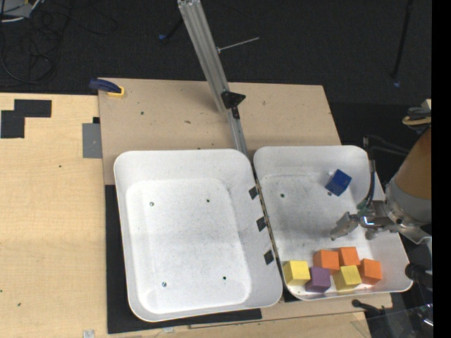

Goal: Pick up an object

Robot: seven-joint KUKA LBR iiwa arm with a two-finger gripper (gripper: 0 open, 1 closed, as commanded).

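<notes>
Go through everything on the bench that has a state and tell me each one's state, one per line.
claw: low over the right bin, nothing seen between its fingers
blue block: lying alone, tilted, near the far wall
orange blocks: three, resting in the near cluster
yellow blocks: two, resting in the same cluster
purple block: resting between the yellow ones
right bin: holds all the blocks
left bin: sits beside the right bin

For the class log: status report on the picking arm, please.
Tool low in right bin, nothing seen held. Blue block apart, behind it. Block cluster in front.
</notes>
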